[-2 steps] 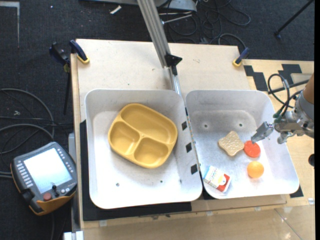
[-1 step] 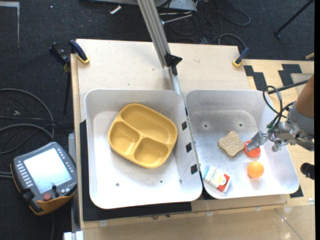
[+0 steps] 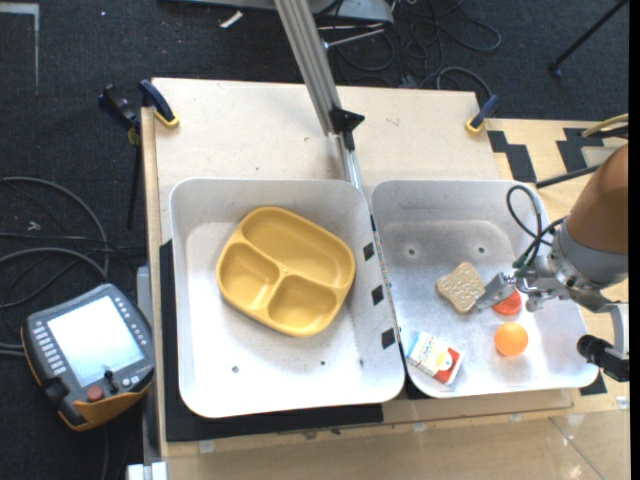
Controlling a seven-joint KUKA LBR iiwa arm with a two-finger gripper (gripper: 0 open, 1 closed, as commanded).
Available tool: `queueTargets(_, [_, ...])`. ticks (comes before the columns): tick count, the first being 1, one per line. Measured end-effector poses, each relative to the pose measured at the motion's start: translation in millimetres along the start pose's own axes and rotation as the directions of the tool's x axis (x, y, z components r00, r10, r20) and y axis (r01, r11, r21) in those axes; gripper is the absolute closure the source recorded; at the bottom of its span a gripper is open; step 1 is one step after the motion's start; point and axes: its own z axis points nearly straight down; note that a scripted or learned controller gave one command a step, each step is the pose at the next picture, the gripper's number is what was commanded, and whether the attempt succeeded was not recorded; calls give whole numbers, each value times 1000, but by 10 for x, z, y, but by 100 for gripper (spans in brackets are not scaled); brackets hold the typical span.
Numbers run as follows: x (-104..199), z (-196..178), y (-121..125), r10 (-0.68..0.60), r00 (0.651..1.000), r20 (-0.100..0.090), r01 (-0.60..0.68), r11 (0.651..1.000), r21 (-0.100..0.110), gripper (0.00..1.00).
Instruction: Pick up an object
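In the right bin [image 3: 440,218] lie a tan, bread-like slab [image 3: 460,286], an orange ball [image 3: 511,340] and a small white and red box [image 3: 435,357]. A red object [image 3: 509,305] sits between the slab and the ball, partly hidden by the gripper. My gripper [image 3: 500,293] is low over that red object, just right of the tan slab and above the ball. The arm [image 3: 600,223] comes in over the bin's right rim. I cannot see anything held.
A yellow divided plate [image 3: 286,270] lies in the left bin [image 3: 200,368]. A slanted metal pole [image 3: 312,53] rises from the ridge between the bins. Cables hang by the wrist [image 3: 525,213]. A pendant [image 3: 85,353] sits on the floor at left.
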Motion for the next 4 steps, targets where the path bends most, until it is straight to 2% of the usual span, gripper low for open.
queueTargets(1, [-5,-128,9,-1,1000,2,1,1000,-4,100])
queueTargets(3, [0,-1090,6,-2,1000,4,2,1000,-10,100])
queueTargets(4, [503,-1175,201,-8,1000,0,8,1000,-7,100])
